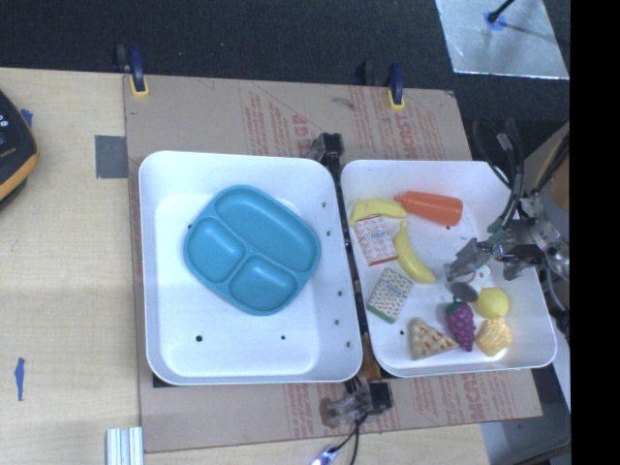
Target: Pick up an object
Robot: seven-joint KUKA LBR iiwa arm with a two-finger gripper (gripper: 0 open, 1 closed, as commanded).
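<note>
Hovering gripper point(465, 264) near round glossy lemon point(493, 302), bumpy grapes point(460, 324).

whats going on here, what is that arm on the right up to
A robot arm reaches in from the right, its tool low over the right bin, among toy foods: a banana, carrot, lemon, grapes and corn. Nothing is visibly held yet. The left bin holds a blue divided plate.
</note>
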